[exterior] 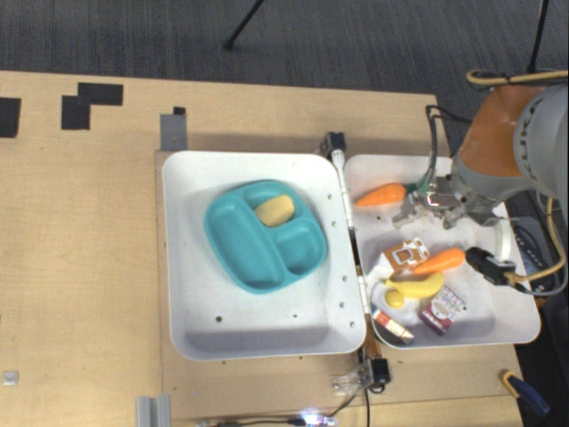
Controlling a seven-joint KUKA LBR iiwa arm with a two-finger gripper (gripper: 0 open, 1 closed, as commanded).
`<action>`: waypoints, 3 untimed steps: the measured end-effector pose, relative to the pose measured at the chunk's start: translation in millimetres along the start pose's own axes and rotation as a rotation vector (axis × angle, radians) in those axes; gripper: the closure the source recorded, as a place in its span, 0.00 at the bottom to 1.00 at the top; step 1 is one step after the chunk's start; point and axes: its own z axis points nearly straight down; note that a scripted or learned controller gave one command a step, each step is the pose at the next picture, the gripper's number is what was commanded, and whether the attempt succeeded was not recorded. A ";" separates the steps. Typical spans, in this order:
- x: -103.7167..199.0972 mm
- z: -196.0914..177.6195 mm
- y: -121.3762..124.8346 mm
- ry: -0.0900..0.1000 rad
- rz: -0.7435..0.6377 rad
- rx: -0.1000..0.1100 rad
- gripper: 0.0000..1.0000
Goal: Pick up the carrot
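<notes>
Right, the carrot [380, 195] lies at the right bin's [507, 323] top-left, just beside the hand [433, 205], at its 9 o'clock, not between the fingers. Can't tell the hand's state. A second carrot [439, 261] sits at its 6 o'clock.

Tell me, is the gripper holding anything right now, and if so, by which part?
It cannot be told. The gripper sits in the right bin beside the upper carrot, near its green end, but no grasp on it shows.
</notes>
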 end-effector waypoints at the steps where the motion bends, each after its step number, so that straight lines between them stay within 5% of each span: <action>1: -32.1 20.0 -79.9 -0.001 -0.167 -0.004 0.00; 2: -30.9 7.3 -75.4 -0.004 -0.166 -0.015 1.00; 3: 67.7 -80.5 -81.9 0.005 -0.004 -0.005 1.00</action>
